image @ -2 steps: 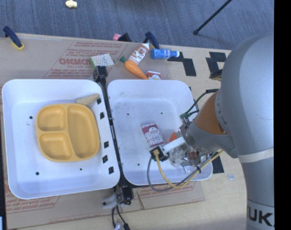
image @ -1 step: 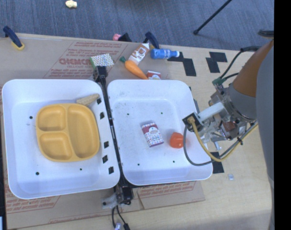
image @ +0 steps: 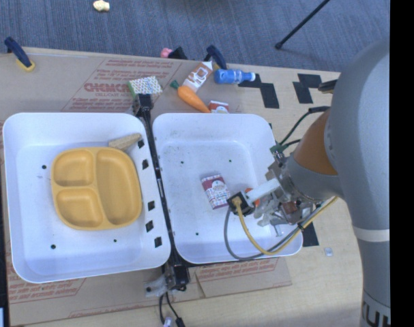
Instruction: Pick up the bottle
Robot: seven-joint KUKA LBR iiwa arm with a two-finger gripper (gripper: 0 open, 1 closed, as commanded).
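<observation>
Overhead, slanted — both bins (image: 152,182)

1. A yellow divided plate (image: 96,187) lies in my left bin (image: 16,203).
2. A small red packet (image: 214,190) lies in my right bin (image: 193,131).
3. A carrot (image: 191,98) rests on the cardboard behind the bins.

**Surfaces: mostly plastic and cardboard**

Both white bins (image: 29,251) look like smooth moulded plastic, slight sheen. Yellow divided plate (image: 96,187) is matt plastic, soft finish. Bench top (image: 77,87) is brown printed cardboard, dull, creased. Blue bottle (image: 228,77) reads as glossy plastic. Orange carrot toy (image: 191,99) looks smooth plastic. Small red packet (image: 215,191) looks like printed paper or card. Arm shell (image: 370,135) is smooth grey, satin. Floor (image: 193,12) is rough ribbed grey carpet.
</observation>
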